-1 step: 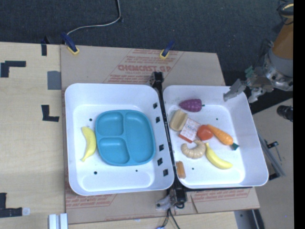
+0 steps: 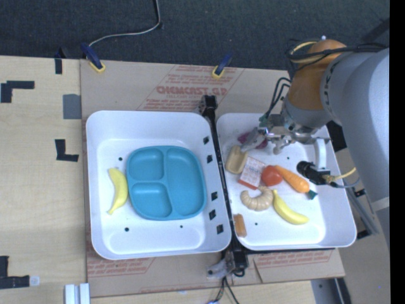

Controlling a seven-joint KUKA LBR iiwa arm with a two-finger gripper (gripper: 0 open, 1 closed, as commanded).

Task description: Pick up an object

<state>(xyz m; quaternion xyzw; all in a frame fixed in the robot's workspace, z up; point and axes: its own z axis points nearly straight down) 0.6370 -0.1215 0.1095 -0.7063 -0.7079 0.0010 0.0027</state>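
**Arm parked over the right bin, nothing grabbed**

So, the gripper (image 2: 273,138) is seen low over the back part of the right bin (image 2: 335,230), hanging off the grey arm (image 2: 354,94) with its orange band (image 2: 310,84). Whether the fingers are spread or closed can't be told from this angle, and nothing is seen held between them.

Just below and left of the gripper, a beige block (image 2: 235,160) is found, next to a small white-and-red packet (image 2: 252,171). A red tomato (image 2: 271,176) is tucked against a carrot (image 2: 293,179). Nearer the front, a tan curled piece (image 2: 256,199) and a yellow banana (image 2: 289,211) are laid side by side.

In the left bin (image 2: 101,132), a blue divided plate (image 2: 166,182) is placed in the middle, with a second banana (image 2: 117,190) just beside its left edge.
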